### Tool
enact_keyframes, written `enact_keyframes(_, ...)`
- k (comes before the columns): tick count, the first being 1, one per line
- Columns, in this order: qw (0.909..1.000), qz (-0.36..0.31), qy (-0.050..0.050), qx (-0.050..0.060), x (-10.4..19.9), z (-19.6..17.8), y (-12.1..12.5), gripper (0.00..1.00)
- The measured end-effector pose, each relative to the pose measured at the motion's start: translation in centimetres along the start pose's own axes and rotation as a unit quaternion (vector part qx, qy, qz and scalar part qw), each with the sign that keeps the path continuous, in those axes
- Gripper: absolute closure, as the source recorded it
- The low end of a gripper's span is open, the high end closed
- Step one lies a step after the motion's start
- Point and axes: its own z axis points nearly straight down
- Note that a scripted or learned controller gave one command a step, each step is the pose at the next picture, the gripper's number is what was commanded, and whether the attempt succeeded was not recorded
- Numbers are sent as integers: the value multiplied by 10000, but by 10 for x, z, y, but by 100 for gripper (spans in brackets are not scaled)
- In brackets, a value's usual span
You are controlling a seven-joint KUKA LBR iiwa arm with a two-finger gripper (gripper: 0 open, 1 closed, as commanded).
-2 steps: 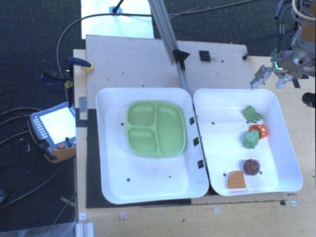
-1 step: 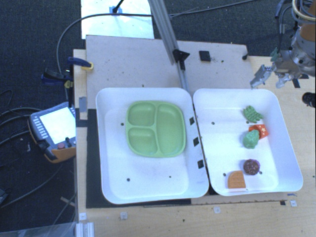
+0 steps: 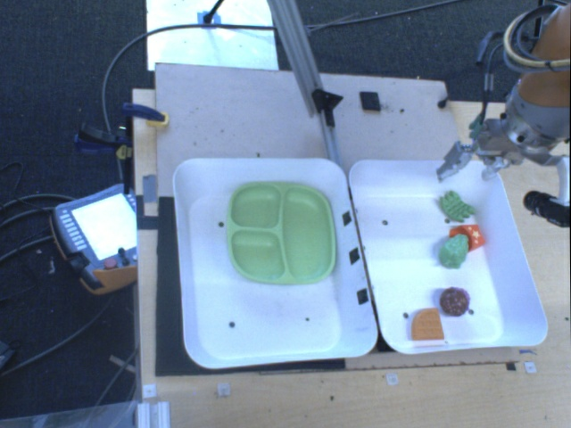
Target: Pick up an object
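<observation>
My gripper hangs over the far right part of the right bin, its two fingers spread apart with nothing between them. Just below it lies a dark green leafy piece. Further toward the front sit a small orange-red block, a light green lump touching it, a dark maroon round piece and an orange wedge.
A green divided plate lies in the left bin. A metal pole slants across the back board. A teach pendant and cables lie on the floor at the left.
</observation>
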Motion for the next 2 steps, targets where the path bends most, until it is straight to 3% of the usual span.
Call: enact_keyframes(2, 10000, 1, 1, -6, 3, 104, 1, 0)
